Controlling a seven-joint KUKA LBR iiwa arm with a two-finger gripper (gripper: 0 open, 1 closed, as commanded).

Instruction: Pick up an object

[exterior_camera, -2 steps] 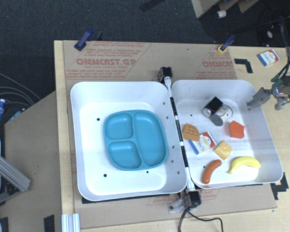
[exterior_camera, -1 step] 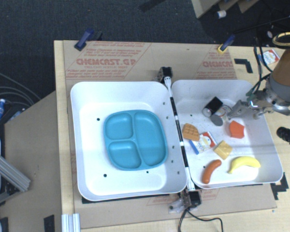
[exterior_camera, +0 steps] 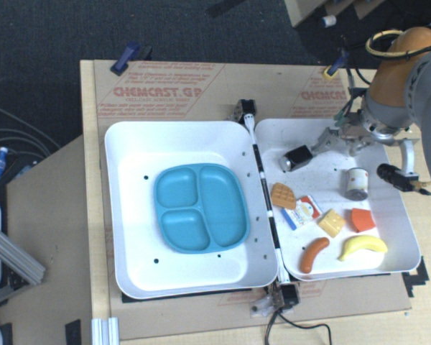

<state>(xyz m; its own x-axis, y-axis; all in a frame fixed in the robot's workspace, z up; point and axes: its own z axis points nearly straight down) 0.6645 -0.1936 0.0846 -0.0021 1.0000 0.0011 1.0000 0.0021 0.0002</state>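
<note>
the arm point(exterior_camera: 406, 70) is cut off by the right edge; the tool point(exterior_camera: 299, 157) looks too small to read.

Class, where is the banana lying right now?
The banana lies in the right bin, near its front right corner, just below the orange block and right of the sausage.

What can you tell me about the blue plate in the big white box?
The blue plate is a light blue tray with rounded corners, plastic by the look of it. Raised ridges split it into three sections: one long, two smaller. It lies flat, slightly turned, near the middle of the left white bin, on the bin's floor. Nothing sits in it, and nothing else touches it.
</note>
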